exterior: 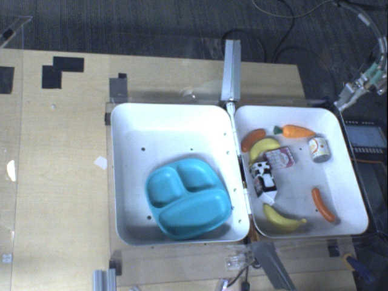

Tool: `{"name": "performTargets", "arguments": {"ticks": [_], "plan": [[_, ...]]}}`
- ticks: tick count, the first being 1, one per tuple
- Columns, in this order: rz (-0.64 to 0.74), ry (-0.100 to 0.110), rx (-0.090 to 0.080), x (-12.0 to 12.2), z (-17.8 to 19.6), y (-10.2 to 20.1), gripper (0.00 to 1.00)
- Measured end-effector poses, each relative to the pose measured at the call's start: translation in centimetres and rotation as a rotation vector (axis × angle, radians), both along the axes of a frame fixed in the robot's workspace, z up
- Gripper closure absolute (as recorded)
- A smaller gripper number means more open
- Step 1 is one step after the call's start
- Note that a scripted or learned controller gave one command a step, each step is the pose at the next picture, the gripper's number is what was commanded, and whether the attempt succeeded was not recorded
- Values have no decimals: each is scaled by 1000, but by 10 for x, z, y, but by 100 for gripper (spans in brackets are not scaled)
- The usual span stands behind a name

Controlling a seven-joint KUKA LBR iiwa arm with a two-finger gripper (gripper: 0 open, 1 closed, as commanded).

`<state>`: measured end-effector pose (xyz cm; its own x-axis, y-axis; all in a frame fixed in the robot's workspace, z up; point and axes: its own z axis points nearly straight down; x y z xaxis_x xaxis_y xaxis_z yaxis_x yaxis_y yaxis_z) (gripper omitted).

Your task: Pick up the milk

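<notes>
Banana (282, 217) at right bin's (348, 162) front edge; milk (264, 177) behind it, against left wall. Gripper (350, 94) outside bin, top right; finger state indiscernible.

The light wooden bench (60, 180) carries two shallow white bins side by side — the left bin (130, 132) touching the right bin (348, 180) along a shared edge. Left of the left bin, black patches (60, 71) mark the bench top — a small white scrap (100, 161) lies nearer that bin.
</notes>
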<state>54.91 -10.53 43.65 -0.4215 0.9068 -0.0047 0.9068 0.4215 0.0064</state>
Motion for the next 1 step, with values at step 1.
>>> {"name": "performTargets", "arguments": {"ticks": [1], "plan": [[-30,1,-1,-61,-85,-47,100]]}}
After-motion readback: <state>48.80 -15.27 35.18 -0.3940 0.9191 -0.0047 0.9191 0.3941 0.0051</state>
